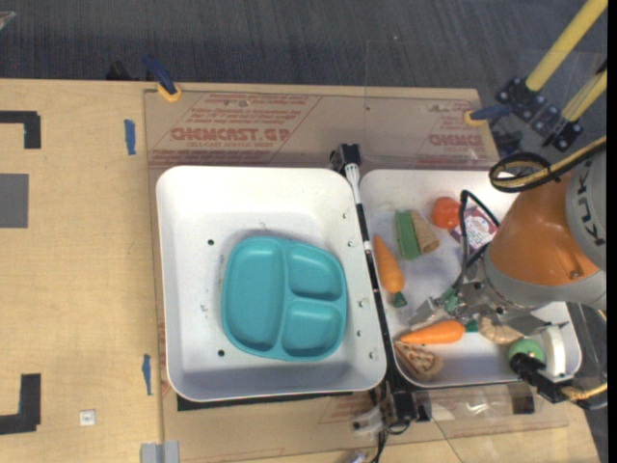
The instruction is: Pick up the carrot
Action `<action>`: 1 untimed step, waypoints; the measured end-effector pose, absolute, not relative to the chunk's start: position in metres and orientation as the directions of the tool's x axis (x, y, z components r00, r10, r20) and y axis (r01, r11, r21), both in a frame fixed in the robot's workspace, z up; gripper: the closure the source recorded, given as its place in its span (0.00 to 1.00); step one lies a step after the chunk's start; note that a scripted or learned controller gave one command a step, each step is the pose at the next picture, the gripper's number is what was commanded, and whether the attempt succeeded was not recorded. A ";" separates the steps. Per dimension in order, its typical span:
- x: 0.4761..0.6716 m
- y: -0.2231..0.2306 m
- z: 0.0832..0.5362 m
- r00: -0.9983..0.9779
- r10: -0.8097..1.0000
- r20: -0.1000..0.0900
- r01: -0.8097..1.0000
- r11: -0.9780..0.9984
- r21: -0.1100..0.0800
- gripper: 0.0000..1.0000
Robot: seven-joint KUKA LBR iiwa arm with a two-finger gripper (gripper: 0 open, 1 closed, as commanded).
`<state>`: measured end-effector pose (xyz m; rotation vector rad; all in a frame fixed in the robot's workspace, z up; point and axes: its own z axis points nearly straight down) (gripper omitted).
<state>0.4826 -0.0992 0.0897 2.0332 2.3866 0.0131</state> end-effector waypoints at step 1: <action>0.485 -0.098 0.090 0.004 1.000 0.000 1.000 -0.004 0.017 0.00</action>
